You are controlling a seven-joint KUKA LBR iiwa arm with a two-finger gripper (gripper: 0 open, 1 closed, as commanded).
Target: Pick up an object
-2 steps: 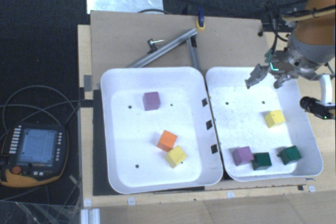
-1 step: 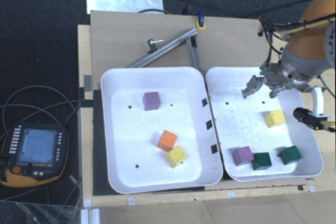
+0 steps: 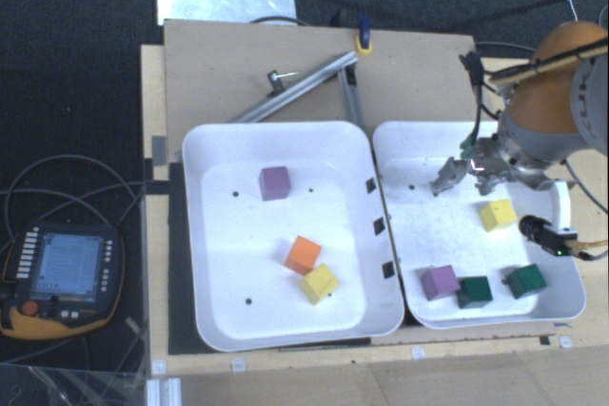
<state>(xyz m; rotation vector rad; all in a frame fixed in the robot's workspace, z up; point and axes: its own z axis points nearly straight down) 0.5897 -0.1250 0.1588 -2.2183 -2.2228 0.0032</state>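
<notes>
The gripper (image 3: pixel 455 174) hovers with fingers spread and nothing between them over the right bin (image 3: pixel 400 147) — a yellow cube (image 3: pixel 497 214) lies near it, toward the bin's right side.

The arm (image 3: pixel 552 100) is showing a rounded grey casing with a broad orange band bulging across it toward twelve o'clock. A thin rod or cable is running across the orange part, with dark cabling hanging at its ten o'clock side. The gripper (image 3: pixel 445 181) is showing as pale grey metal with a small red glint near its base; finer details are blurring out.
</notes>
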